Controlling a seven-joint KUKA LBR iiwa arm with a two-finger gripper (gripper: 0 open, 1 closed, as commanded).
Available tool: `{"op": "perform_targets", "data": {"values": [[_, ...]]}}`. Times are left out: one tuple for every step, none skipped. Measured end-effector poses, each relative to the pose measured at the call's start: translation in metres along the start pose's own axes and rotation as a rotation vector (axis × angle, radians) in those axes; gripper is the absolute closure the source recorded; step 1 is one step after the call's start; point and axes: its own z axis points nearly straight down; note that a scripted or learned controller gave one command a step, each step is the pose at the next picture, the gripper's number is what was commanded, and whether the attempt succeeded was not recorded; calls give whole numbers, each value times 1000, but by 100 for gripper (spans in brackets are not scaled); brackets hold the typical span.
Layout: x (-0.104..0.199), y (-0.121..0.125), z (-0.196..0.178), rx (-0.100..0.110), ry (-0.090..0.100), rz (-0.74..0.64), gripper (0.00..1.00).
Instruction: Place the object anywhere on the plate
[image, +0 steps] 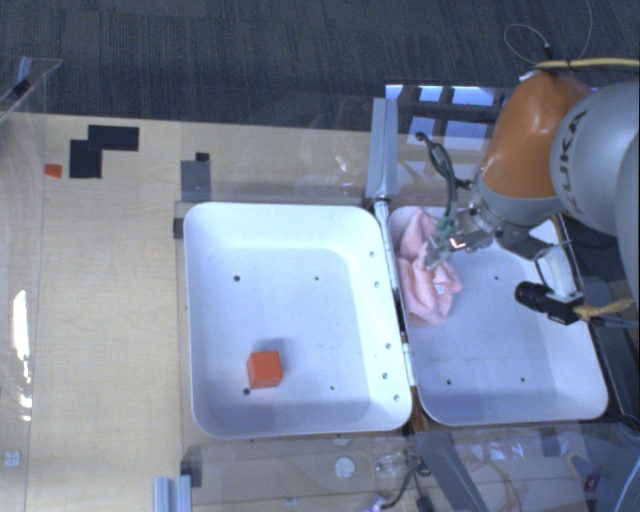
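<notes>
End effector (443, 243) over pink cloth (425, 272) by R bin (520, 390) left wall, grip state unclear, orange block (265, 369) in L bin (290, 420)

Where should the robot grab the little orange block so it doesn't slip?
Probably straight down from above, closing the fingers on two opposite flat sides of the orange block. It sits flat on the left bin floor, away from the walls, so there is room around it. The gripper is over the pink cloth.
</notes>
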Motion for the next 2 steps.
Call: {"op": "perform_targets", "data": {"values": [[0, 4, -41, -3, -1, -8, 100], [41, 27, -31, -1, 1, -413, 100]]}}
